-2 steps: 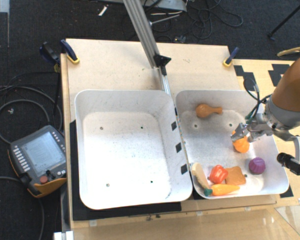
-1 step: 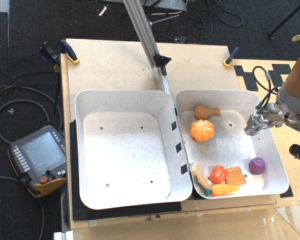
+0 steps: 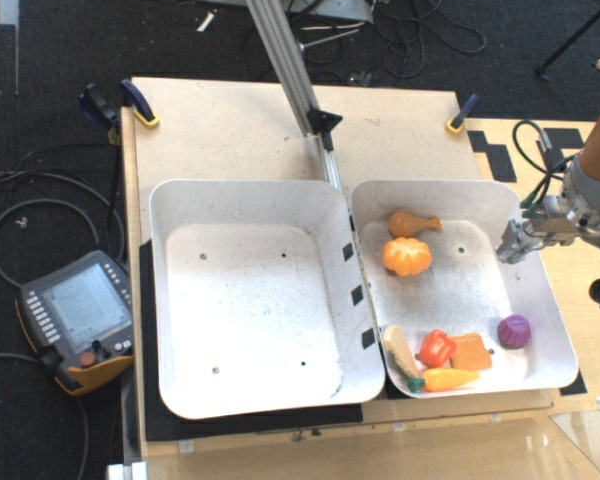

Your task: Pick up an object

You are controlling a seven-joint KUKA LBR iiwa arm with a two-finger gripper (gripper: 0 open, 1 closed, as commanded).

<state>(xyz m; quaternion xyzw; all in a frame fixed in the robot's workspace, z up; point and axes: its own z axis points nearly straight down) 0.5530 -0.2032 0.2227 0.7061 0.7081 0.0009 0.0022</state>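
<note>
Currently, gripper [image 3: 512, 244] at right bin [image 3: 540, 298] rim, jaws' state untellable, nothing held: best descend squarely over the isolated pumpkin [image 3: 407, 257], avoiding the crowded corner.

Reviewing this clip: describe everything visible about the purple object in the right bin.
The purple object is small, roundish and smooth, plastic-looking, perhaps a toy onion or cabbage; finer detail is too small to tell. It rests on the floor of the right bin, near its right wall toward the near edge, apart from the cluster of orange and red toy foods to its left. Nothing touches it, and the gripper sits well above it in the picture by the bin's right rim.
</note>
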